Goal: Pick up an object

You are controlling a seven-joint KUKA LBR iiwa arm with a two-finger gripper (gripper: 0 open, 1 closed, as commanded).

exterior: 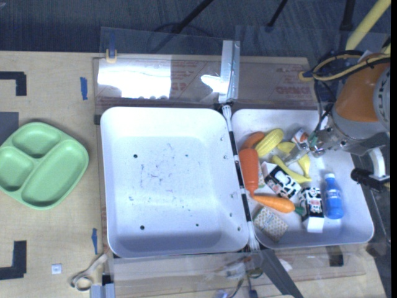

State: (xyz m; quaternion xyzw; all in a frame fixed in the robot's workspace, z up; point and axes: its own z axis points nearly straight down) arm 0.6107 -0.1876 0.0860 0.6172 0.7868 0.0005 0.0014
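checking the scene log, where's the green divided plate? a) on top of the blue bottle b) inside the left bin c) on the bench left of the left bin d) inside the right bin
c, the green divided plate lies on the wooden bench to the left of the left bin, outside both bins; the blue bottle lies in the right bin.

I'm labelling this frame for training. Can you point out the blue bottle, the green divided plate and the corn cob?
blue bottle [333, 198], camera view, middle of its body.
green divided plate [79, 156], camera view, right rim.
corn cob [269, 142], camera view, middle of the cob.
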